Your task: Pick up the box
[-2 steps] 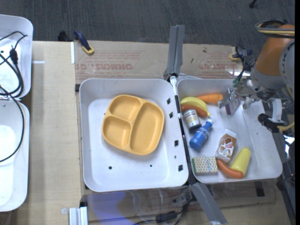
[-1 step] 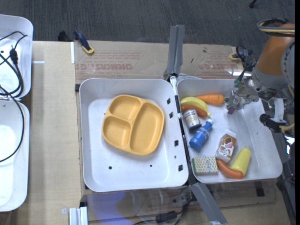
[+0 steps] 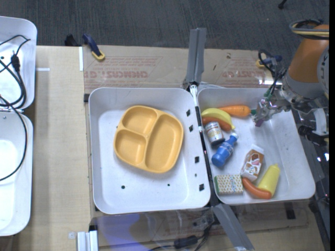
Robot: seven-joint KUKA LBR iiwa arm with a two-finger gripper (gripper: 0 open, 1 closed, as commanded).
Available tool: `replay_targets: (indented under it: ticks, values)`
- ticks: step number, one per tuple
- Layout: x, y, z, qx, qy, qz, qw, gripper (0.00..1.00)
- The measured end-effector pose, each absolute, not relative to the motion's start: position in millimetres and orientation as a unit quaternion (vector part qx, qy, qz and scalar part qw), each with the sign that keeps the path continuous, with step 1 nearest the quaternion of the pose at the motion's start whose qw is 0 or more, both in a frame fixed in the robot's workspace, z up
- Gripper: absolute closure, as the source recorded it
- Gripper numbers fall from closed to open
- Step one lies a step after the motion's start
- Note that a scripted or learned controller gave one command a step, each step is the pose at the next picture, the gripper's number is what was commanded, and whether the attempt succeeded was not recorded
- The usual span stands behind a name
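Logged the box (image 3: 253, 164) lying flat and tilted in the lower middle of the right bin (image 3: 289, 140), touching or nearly touching a yellow bottle (image 3: 270, 177) on its right and sitting just above a red sausage (image 3: 255, 191). Found the gripper (image 3: 260, 115) hovering near the bin's upper part, well apart from the box, just right of a carrot (image 3: 236, 110); could not tell whether spread or closed, too small and blurred. Judged the main risk as a crowded grasp: likely to clip the yellow bottle or sausage on descent, nudging the box away or pinching two things together. Flagged a second risk of a wrong target, given a checkered yellow block (image 3: 229, 184) just left of the sausage, also boxy in look. Flagged possible slip too, from a low flat carton offering little height to grip. Noted open bare floor above and right of the box, toward the far right wall, so best approached from that side. Marked tighter room on the left, with a blue bottle (image 3: 224, 151), a can (image 3: 213, 132) and a banana (image 3: 219, 117) packed near the divider. Saw the left bin (image 3: 104, 187) carrying a yellow divided plate (image 3: 149, 138), not in the way. Kept the bin's front rim close below the sausage, leaving little slack there.
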State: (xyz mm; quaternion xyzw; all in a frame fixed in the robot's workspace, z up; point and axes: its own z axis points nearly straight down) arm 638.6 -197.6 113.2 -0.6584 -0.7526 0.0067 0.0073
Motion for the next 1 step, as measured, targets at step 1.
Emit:
replay_targets:
  ticks: [1]
  values:
    - [643.7,-195.3,117.3,-0.657,-0.754,0.0012,0.000,0.00]
